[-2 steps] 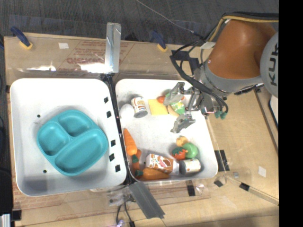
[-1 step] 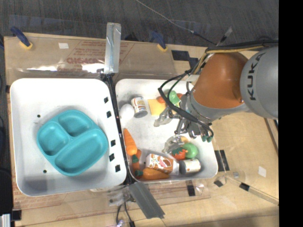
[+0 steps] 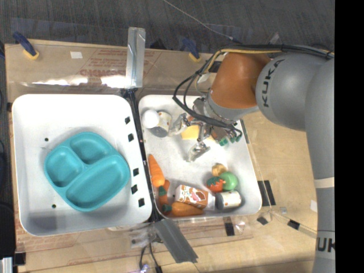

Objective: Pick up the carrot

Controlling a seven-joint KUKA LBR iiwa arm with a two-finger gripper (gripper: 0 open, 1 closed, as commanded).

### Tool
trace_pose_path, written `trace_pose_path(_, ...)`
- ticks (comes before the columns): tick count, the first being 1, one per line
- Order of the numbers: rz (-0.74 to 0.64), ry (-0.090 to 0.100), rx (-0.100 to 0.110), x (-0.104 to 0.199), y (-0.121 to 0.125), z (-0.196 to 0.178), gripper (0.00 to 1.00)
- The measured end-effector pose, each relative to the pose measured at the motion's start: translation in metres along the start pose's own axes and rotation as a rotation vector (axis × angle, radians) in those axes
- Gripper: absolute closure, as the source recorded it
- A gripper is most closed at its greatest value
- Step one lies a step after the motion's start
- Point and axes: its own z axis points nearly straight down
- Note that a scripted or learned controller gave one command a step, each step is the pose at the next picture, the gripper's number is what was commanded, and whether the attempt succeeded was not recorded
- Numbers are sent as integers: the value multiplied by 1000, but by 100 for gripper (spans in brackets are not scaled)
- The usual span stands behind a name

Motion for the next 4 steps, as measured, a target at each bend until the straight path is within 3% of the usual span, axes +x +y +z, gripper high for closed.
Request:
trace_pose_path(1,-5,-6,3,-3,1,-13,100)
trace_pose_path(2,-447,-7,6,-35,56,-105,100)
trace_pose_path(3,-490,-4,4,-52,48,-107,100)
trace_pose_path(4,-817,-3,5,-30,-18,-123,100)
